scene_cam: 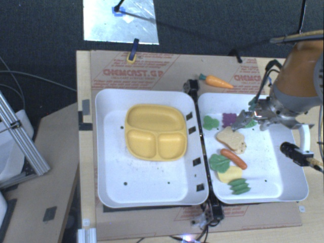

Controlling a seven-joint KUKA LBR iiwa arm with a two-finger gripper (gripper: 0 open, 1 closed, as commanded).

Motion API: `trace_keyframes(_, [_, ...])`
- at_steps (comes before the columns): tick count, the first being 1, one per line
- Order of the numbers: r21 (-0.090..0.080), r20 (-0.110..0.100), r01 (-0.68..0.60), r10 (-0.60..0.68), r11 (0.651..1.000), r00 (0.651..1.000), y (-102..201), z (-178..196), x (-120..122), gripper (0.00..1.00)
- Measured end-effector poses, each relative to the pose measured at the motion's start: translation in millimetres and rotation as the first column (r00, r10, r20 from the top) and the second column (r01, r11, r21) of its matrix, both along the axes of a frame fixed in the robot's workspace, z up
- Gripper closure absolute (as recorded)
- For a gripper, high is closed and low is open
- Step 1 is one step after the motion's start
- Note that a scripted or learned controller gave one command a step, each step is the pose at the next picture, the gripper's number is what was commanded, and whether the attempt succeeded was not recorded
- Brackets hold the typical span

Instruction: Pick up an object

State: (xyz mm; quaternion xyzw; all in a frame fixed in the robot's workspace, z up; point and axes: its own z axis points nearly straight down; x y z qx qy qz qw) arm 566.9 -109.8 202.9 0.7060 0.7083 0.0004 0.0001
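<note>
My gripper point(244, 121) hangs over the upper middle of the right bin point(283, 186), reaching in from the right. Just to its left lie a purple bunch of grapes point(229, 118) and a green leaf point(210, 121). Directly below it lies a slice of toast point(232, 140). Further down the bin are a red sausage point(234, 159), a second green leaf point(218, 162), a yellow piece point(229, 175) and a green pea pod point(239, 186). I see nothing held in the gripper.
The left bin point(116, 181) holds a yellow divided plate point(155, 131). An orange carrot point(216, 81) lies on the cardboard behind the right bin. A black part of the arm point(295, 153) sticks over the right bin's right side.
</note>
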Motion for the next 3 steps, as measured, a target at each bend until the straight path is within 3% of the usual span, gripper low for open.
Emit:
trace_keyframes(1, [0.003,-0.005,0.004,-0.004,1.0,1.0,15.3,-123.5,-42.7,0.0])
trace_keyframes(2, [0.001,0.005,0.002,-0.002,1.0,1.0,14.2,-106.2,-38.4,1.0])
trace_keyframes(3, [0.003,0.014,-0.012,0.012,1.0,1.0,106.5,-12.4,16.1,1.0])
